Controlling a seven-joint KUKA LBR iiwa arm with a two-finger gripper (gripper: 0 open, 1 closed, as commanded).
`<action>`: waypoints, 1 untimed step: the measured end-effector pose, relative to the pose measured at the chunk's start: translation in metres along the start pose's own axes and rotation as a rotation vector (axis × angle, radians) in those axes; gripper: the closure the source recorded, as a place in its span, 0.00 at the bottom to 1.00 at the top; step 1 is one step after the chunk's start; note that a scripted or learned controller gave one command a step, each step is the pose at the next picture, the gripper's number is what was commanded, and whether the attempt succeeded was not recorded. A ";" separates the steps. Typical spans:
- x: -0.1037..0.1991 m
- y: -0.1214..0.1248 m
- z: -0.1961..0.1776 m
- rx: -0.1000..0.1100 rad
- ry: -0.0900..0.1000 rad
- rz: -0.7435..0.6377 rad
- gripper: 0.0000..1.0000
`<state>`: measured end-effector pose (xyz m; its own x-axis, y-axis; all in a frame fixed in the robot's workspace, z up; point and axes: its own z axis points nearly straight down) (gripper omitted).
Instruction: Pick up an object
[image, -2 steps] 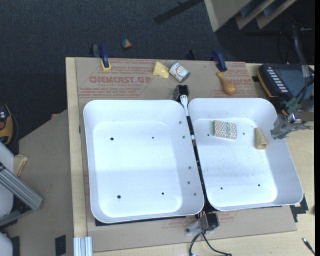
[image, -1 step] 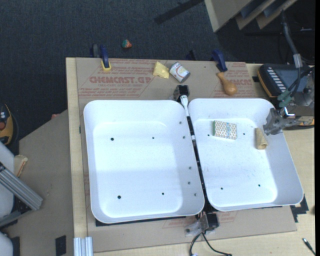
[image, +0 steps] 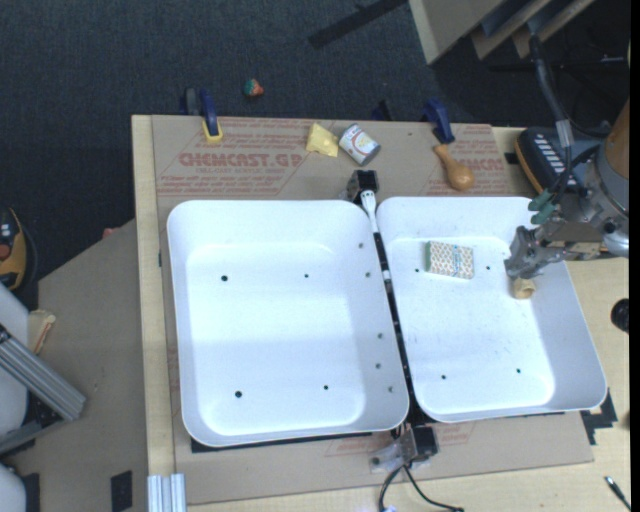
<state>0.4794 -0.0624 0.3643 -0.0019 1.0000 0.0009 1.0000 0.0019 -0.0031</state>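
In the right bin (image: 560, 340) lies a small flat packet (image: 450, 260) with a speckled blue and yellow pattern, near the bin's far middle. My gripper (image: 521, 266) hangs over the bin's far right part, a short way right of the packet. A small tan object (image: 523, 290) sits right beneath the gripper's tip. Whether it is touching the gripper or lying on the bin floor I cannot tell. The left bin (image: 200, 300) stands beside it.
Beyond the bins, the board holds a yellow piece (image: 322, 141), a small white box (image: 359, 146) and a wooden-handled item (image: 455, 170). Two blue clamps (image: 210, 116) (image: 436, 120) grip the board's far edge. A black clip (image: 365, 184) sits where the bins meet.
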 end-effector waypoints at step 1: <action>0.111 0.000 0.062 0.005 0.001 -0.007 1.00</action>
<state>0.4785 0.0482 0.3027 -0.0090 1.0000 0.0022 0.9999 0.0090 -0.0076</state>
